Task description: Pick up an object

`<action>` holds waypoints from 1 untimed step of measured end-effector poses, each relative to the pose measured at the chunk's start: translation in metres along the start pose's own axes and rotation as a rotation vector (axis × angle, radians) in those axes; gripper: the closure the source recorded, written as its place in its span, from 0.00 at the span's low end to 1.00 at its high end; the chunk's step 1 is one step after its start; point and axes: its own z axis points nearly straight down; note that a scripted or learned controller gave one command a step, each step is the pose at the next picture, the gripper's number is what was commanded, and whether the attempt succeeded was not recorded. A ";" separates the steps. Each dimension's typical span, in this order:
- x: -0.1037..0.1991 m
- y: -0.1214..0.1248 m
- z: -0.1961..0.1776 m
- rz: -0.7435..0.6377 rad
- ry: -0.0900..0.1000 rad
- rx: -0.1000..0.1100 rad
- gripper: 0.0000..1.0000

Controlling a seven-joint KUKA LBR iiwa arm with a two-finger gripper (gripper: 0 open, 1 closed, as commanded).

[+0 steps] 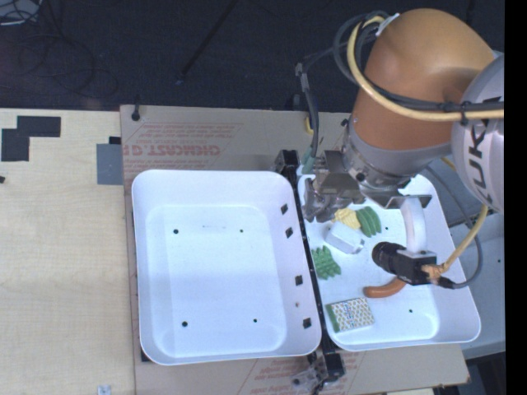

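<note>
Over the far left corner of the right bin [428,319] hangs my claw [319,208], low among the things there. My own wrist covers so much of it that I cannot tell whether it is released or clenched, or whether anything is in it. My arm [420,52], with its big orange dome, hides the far part of that bin, and the frame cuts the arm off at the right.

6 things lie in plain sight in the right bin. A yellow piece [350,218] and a dark green pod [370,220] lie touching, just beside the claw; their shapes are hard to make out. A white block [344,239] lies just in front of them. A ridged green piece [326,262] sits near the bin's left wall. A curved orange piece [381,290] has its right end hidden. A packet [350,313] lies near the front, its speckled print too small to read.

The left bin [214,262] shows 4 small dark dots on its floor. Both bins stand on cardboard [189,142] that bears red print, reversed and blurred, which I cannot read with certainty. Dark letters on my arm at the right edge look like K and U, cut off by the frame. The surface [58,245] at the left is pale, with black patches [29,134].
</note>
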 end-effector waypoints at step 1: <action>0.060 0.005 -0.040 -0.002 0.000 -0.003 1.00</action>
